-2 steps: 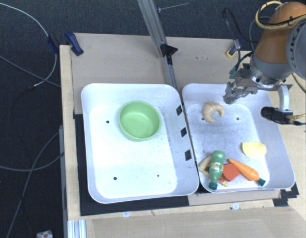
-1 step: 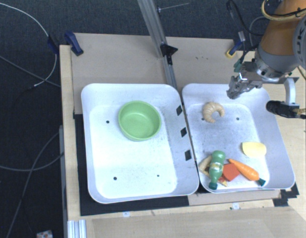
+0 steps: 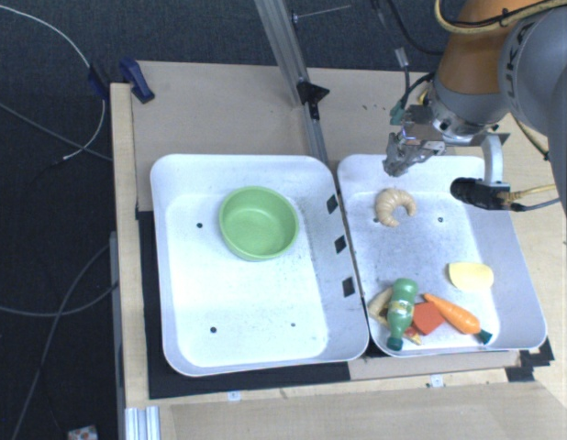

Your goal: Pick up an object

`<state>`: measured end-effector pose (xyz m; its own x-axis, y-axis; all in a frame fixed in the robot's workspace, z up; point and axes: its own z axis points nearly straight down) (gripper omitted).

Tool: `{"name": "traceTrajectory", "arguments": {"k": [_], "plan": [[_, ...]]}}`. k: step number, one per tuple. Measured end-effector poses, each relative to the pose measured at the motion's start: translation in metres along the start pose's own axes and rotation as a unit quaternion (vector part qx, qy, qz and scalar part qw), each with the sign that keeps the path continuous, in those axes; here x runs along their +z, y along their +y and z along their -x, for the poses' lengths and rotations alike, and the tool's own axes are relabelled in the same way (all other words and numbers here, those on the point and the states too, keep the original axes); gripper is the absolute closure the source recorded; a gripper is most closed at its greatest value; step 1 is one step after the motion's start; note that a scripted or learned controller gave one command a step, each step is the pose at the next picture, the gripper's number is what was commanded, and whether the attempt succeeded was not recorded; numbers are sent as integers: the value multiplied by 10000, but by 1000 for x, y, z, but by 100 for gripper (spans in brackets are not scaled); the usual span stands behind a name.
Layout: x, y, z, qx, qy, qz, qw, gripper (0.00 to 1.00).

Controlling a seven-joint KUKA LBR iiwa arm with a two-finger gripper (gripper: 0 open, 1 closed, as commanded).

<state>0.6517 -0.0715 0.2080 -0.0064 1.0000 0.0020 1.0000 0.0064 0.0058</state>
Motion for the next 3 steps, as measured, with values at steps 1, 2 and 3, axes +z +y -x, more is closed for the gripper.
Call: {"name": "traceTrajectory", "arguments": {"k": [1, 2, 3], "plan": [[-16, 12, -59, 0, 8, -7, 10000, 100], [-32, 16, -112, 2, 9, -11, 10000, 100], [-40, 11, -167, 3, 8, -17, 10000, 100]]}}
